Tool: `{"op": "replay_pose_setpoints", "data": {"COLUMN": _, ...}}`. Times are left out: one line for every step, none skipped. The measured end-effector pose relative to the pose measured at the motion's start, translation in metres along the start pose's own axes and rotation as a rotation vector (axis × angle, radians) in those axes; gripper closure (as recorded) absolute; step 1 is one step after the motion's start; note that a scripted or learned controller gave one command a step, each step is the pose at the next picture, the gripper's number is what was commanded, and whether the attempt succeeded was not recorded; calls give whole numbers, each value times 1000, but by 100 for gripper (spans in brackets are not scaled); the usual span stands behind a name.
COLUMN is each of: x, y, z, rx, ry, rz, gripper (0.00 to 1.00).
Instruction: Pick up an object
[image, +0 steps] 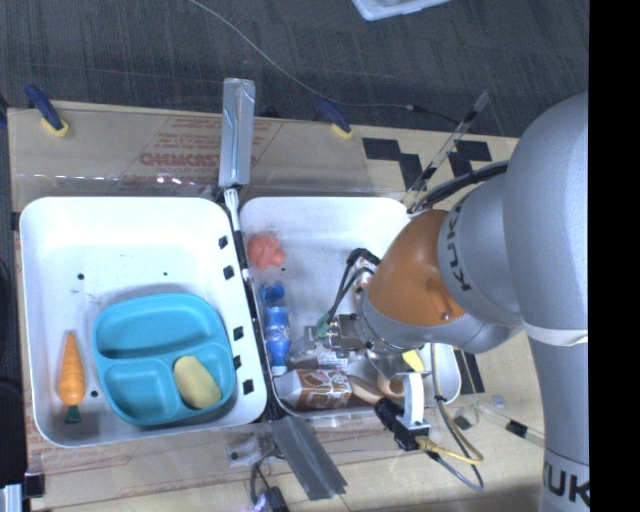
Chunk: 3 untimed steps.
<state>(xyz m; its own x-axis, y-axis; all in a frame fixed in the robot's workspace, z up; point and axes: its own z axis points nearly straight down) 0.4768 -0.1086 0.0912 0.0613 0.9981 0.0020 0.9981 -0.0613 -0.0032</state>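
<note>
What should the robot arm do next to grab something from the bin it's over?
Probably lower straight down a little. The gripper sits over the right bin, just above the brown packet and beside the blue bottle, with nothing visibly in its grasp. The wrist hides the fingertips, so contact can't be confirmed yet.

At lower left, a blue tray (150, 340) is showing a yellow potato (197, 382); an orange carrot (70, 367) is lying in the white bin (60, 230).

dark carpet floor (120, 50) beyond brown bench (300, 140).
</note>
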Motion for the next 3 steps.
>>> {"op": "replay_pose_setpoints", "data": {"x": 0, "y": 1, "z": -9, "rx": 0, "ry": 0, "rz": -6, "gripper": 100}}
{"op": "replay_pose_setpoints", "data": {"x": 36, "y": -1, "z": -134, "rx": -8, "ry": -1, "rz": -100, "gripper": 100}}
{"op": "replay_pose_setpoints", "data": {"x": 62, "y": 20, "z": -108, "rx": 0, "ry": -2, "rz": 4, "gripper": 100}}
